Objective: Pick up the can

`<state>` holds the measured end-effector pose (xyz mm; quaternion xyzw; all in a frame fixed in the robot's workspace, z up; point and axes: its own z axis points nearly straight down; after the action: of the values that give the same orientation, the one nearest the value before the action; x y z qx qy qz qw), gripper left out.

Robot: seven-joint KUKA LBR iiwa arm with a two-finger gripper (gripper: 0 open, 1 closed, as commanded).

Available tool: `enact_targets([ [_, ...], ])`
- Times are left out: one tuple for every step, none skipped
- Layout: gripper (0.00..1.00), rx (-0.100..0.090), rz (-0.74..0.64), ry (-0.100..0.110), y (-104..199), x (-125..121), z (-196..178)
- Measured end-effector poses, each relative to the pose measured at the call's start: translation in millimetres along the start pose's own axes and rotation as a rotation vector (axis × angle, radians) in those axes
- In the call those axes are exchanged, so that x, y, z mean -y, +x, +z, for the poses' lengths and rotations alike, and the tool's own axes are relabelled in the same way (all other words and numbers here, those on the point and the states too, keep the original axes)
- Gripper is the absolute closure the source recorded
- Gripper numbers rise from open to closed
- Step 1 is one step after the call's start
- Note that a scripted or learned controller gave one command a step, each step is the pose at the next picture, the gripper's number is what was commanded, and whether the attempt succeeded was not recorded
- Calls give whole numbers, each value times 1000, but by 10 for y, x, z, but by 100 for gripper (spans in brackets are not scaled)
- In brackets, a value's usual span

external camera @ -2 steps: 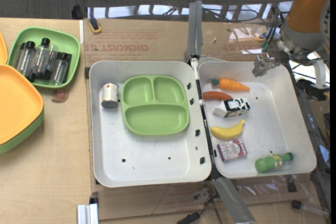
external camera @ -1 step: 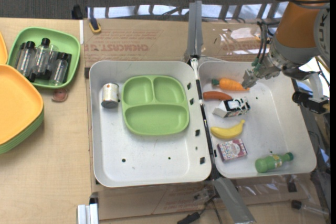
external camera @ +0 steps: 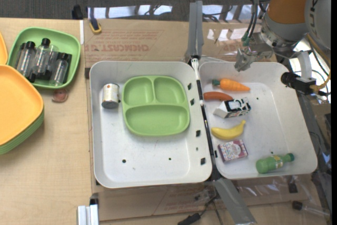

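The can (external camera: 110,96) is small and silver, and it lies on its side in the left bin (external camera: 152,166), just left of the green divided plate (external camera: 156,105). My gripper (external camera: 243,62) hangs over the back edge of the right bin (external camera: 284,113), far to the right of the can and apart from it. Nothing shows in its grasp. The nearest object to it is an orange carrot (external camera: 232,85), a little in front.
The right bin holds a red pepper (external camera: 217,96), a white and black box (external camera: 233,108), a banana (external camera: 228,131), a pink packet (external camera: 232,150) and a green bottle (external camera: 274,163). A green tray of vials (external camera: 44,58) and orange plates (external camera: 18,110) sit left of the bins.
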<state>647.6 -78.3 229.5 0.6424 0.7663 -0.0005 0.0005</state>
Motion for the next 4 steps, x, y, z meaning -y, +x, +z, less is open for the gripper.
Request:
enact_targets([
  [100, 1, 339, 1, -319, 303, -583],
  [100, -1, 167, 4, -254, -37, 185],
  [100, -1, 1, 3, 84, 122, 389],
  [100, 0, 78, 0, -336, -56, -221],
])
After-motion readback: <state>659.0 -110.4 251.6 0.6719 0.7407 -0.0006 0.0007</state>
